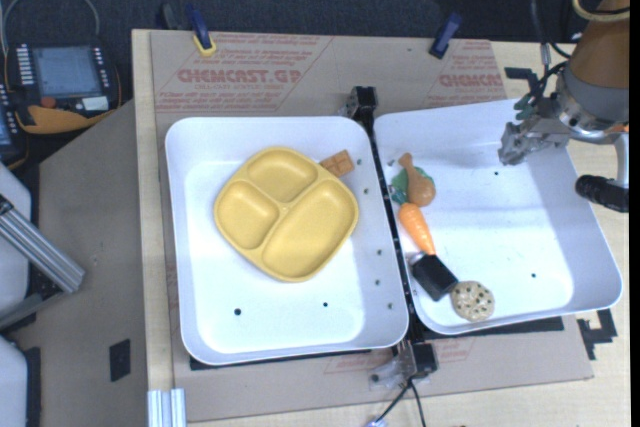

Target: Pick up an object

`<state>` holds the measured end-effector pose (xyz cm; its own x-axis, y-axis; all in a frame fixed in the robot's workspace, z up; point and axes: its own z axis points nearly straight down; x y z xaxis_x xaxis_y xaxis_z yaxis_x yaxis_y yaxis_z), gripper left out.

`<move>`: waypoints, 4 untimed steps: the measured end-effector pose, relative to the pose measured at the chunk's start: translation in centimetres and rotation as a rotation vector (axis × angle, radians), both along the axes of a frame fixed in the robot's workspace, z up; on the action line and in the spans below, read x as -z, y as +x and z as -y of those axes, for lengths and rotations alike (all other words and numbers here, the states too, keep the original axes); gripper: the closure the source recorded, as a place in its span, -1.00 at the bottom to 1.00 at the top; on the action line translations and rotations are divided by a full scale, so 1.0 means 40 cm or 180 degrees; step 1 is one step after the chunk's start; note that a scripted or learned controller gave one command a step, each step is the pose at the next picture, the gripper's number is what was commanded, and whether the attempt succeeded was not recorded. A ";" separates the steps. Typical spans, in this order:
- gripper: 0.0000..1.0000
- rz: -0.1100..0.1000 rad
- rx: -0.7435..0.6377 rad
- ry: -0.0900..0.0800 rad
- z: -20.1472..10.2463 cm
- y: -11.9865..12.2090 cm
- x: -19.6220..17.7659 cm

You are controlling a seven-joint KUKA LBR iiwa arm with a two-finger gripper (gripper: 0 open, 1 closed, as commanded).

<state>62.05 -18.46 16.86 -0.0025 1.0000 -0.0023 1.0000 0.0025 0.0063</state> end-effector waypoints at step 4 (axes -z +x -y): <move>1.00 -0.0028 -0.0008 0.0013 -0.265 0.045 -0.145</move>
<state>63.84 -7.88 22.68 -0.0050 1.0000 0.0017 1.0000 0.0050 -0.0026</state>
